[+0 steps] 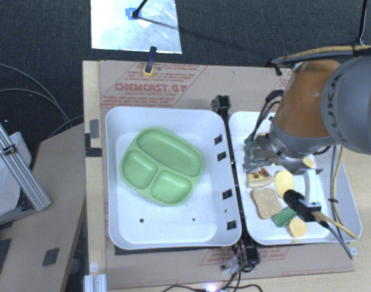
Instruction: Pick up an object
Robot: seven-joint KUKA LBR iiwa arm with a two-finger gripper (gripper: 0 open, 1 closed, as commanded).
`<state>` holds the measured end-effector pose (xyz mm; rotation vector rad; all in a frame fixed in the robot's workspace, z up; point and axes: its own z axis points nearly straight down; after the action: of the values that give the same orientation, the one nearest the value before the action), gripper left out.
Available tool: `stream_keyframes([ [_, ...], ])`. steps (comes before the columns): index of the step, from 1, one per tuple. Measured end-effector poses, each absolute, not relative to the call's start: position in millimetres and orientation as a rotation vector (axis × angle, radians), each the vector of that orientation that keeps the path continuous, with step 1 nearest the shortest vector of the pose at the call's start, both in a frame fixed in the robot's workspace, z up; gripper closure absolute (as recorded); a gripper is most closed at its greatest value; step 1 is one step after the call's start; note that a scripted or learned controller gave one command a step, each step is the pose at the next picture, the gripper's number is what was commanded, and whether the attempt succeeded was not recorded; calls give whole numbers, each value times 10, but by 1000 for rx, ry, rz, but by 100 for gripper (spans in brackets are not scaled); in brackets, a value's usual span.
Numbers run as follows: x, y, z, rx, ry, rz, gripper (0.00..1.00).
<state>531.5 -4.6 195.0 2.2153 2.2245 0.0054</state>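
Room aplenty in the left bin (pixel 173 224): just a green divided plate (pixel 162 166) lying flat toward its far-left part, with open white floor along the near wall and the right wall. Tighter in the right bin (pixel 241 129), with the grey arm (pixel 356 96) and its orange band (pixel 301 102) reaching in from the right and covering much of the far half. Pincer (pixel 253 157) low over that bin's left side, close to the black-clipped rims between the two bins; cannot tell whether apart or together. Just on the near side of the pincer, a small orange-and-white piece (pixel 258 178), flat on the floor, too small to read any long axis. Touching or almost touching its near edge, a tan toast slice (pixel 266 203), flat, long axis running from far to near with a slight lean to the right. Right of these, a yellow oval piece (pixel 284 180), long axis likewise far to near. Closer to the near wall, a green piece (pixel 283 217) lying aslant and a second yellow piece (pixel 298 228) just beside it, with little free floor between these and the near rim. Both bins side by side on the desk (pixel 173 78), its printed cardboard top showing beyond their far rims.
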Motion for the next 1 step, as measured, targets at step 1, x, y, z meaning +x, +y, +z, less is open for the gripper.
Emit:
stream_keyframes([
  [1, 5378, -25, 3410, 2205, 2218, 22, 100],
])
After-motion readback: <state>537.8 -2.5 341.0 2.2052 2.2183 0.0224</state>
